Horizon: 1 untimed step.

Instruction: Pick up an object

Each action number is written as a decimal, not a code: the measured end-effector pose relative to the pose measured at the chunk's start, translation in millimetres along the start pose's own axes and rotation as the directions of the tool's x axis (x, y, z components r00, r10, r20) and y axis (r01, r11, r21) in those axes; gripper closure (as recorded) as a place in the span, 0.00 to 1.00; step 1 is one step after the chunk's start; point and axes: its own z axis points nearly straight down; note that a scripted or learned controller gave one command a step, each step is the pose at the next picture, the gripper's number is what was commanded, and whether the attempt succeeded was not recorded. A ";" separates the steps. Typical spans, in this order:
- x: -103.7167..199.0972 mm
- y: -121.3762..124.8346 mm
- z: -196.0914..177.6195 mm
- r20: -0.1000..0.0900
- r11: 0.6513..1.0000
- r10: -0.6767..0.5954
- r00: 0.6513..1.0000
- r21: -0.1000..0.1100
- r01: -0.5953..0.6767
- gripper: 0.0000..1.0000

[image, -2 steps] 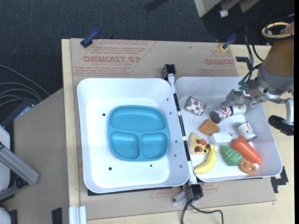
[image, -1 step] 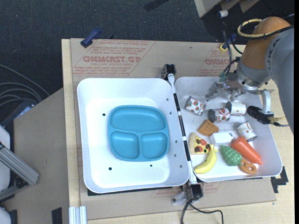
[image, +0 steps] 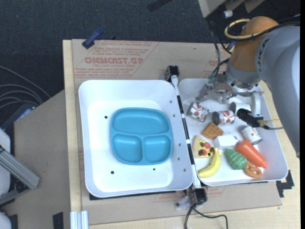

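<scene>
grey arm [image: 281, 46] with the orange band comes in from the right edge, mostly cut off by the frame; you only see the wrist section angled down over the far end of the right bin [image: 281, 168]. gripper [image: 223, 95] hangs low over that bin's far-left corner, and its body and brackets mask the bin floor there. can't tell whether it's open or closed, and you can't see anything between the tips.

objects sit in the right bin: a small red-and-white can [image: 198, 111] just near of the gripper, a second can [image: 227, 118] right of it, a third [image: 251, 134] further right by the black cable. a cracker-like tan square [image: 212, 130] sits mid-bin and a white block [image: 227, 141] next to it. pizza slice [image: 205, 148], banana [image: 211, 165], green piece [image: 235, 158], carrot [image: 249, 152] and an orange ring [image: 253, 171] crowd the near end, several touching. small labels are too blurred to read.

left bin [image: 95, 99] holds a blue divided plate [image: 141, 135], flat, centred.
</scene>
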 end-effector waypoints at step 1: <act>8.8 -53.1 0.3 0.001 1.000 0.001 1.000 -0.001 -0.001 0.00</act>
